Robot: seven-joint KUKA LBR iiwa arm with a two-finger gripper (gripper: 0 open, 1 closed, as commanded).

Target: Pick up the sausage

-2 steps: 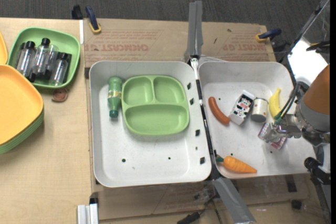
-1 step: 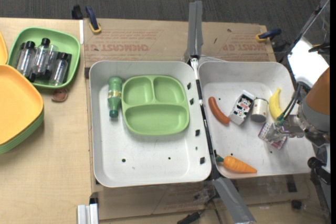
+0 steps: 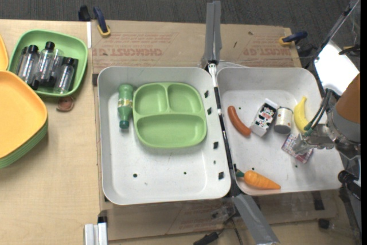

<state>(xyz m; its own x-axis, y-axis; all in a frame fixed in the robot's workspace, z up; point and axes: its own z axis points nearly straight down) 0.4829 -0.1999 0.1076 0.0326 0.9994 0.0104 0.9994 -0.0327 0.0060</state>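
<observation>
Red-orange sausage [image 3: 239,121]: lies at a slant in the left part of the right bin [image 3: 269,181], close to the divider between the two bins, touching nothing.

Right bin, other contents: small black-and-white carton [image 3: 264,118] and silver can [image 3: 283,120] side by side near the middle; banana [image 3: 300,113] just right of the can; clear wrapped packet [image 3: 297,148] below them; carrot [image 3: 259,180] by the front wall.

Gripper [image 3: 314,136]: at the bin's right side, low over the packet and beside the banana, well apart from the sausage. Jaw state: cannot tell.

Left bin [image 3: 114,181]: green divided plate [image 3: 170,114]; green bottle [image 3: 125,105] lying along the plate's left edge.

Bench, far left: green tray of small vials [image 3: 47,63]; stack of orange plates [image 3: 20,120].
</observation>
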